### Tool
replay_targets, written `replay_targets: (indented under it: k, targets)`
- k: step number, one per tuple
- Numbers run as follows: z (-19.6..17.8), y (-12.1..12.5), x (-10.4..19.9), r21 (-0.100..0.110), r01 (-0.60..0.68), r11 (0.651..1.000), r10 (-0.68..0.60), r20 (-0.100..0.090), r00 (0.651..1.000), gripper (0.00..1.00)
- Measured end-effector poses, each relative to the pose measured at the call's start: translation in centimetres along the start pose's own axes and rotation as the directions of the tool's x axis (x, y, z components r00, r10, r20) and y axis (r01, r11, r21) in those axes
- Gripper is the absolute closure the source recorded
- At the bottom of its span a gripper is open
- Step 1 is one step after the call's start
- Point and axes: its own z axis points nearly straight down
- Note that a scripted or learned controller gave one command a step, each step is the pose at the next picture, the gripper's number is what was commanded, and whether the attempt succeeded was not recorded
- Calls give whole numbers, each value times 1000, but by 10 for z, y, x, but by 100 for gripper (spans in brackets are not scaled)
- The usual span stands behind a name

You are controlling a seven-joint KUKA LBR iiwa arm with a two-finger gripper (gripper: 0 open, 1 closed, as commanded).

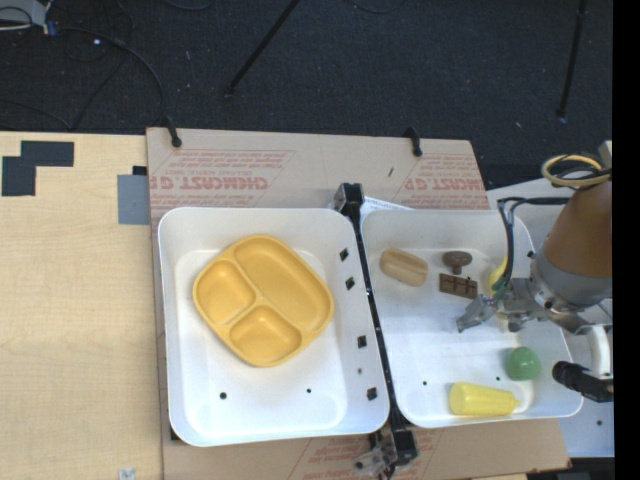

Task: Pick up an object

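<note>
yellow wedge (pixel 483 399) sits closest, in the right bin (pixel 430 368); pincer (pixel 487 313) hovers spread open, gripping nothing; wood surface (pixel 70 318) under both bins, dark carpet (pixel 300 58) with cables behind

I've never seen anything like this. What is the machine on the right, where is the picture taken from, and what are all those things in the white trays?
You are looking down at a slant from one fixed camera above a bench. The grey and orange shape at the right is a robot arm; its gripper hangs over the right bin, and nothing can be seen between its fingers. That bin holds a tan bread-like roll, a small brown mushroom-like piece, a dark brown block, a green ball and a yellow wedge. The left bin holds a yellow divided plate. Cardboard lies under both bins.
</note>
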Motion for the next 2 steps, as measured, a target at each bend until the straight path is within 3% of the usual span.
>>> replay_targets:
  k: [1,2]
  targets:
    - [-14,1,-1,-4,-2,1000,2,2,1000,100]
    - [-59,-1,-9,-10,-4,1000,4,4,1000,100]
